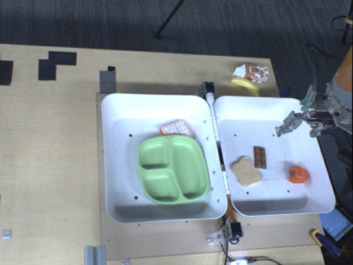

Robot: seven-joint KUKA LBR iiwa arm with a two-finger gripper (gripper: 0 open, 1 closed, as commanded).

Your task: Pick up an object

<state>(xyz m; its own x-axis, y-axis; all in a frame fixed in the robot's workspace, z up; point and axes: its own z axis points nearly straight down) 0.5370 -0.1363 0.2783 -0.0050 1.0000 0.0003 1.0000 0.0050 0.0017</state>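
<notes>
end effector [288, 125], fingers spread and holding nothing, poised over the right bin [325, 203] to reach the orange fruit [298, 174].

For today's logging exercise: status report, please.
Gripper over right bin's upper right, holding nothing visible. Orange object, brown bar, tan slice below. Nothing in the way.

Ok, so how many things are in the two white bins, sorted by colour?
Green: 1, the divided plate in the left bin.
Red and white: 1, the small packet behind the plate.
Tan: 1, the slice of bread in the right bin.
Brown: 1, the chocolate bar.
Orange: 1, the round fruit.
Total: 5
</notes>
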